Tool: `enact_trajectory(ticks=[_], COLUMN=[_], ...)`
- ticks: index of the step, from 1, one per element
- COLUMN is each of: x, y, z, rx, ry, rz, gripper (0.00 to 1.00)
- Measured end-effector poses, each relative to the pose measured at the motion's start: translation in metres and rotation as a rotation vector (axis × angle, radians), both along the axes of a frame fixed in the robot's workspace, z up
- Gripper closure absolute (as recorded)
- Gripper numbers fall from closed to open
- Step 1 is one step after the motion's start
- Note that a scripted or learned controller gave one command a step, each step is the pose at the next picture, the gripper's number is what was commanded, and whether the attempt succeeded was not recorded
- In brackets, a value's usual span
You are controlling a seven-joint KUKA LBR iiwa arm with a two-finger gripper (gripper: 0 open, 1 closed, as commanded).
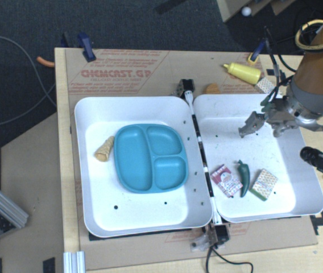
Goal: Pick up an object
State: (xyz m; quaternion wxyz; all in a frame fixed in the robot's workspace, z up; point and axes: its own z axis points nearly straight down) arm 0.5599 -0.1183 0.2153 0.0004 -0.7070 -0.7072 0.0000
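Grey fingers (263, 125) seemingly spread, holding nothing, above right bin (303, 201).

The two white bins (144, 220) looked like smooth plastic with a soft shine. The blue divided plate (150, 157) was plastic too, smooth and a bit glossy. The bench top (121, 73) looked like flat, matt brown board with red print on it. The yellow bottle (243, 71) looked like shiny plastic. The gripper (262, 125) was dull grey metal. The small cone (104, 149) looked rough and dry. The green pepper (243, 178) looked smooth.
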Motion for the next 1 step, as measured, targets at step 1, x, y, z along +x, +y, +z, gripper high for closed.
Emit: enact_trajectory(ticks=[1], x=[-0.0412], y=[-0.0176], z=[-0.1291], rx=[-0.002], ry=[-0.007], rz=[-0.001], gripper=[0.00])
